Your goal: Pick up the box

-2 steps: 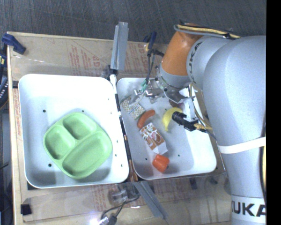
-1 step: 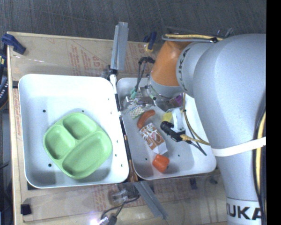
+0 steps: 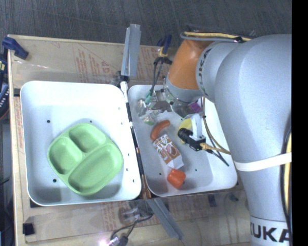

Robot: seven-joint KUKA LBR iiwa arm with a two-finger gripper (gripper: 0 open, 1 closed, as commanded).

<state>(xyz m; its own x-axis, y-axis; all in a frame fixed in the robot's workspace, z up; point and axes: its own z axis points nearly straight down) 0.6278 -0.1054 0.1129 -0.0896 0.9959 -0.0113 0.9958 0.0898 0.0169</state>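
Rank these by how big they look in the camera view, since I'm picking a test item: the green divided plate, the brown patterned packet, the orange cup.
1. green divided plate, far the largest.
2. brown patterned packet.
3. orange cup, somewhat smaller than the packet; it lies a bit nearer the frame's bottom, so that gap is unsure.

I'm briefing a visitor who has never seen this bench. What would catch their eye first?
Probably the big grey arm with its orange band, reaching from the right over the right bin. Next, the bright green divided plate lying alone in the left bin. Then the small box among clutter under the arm.
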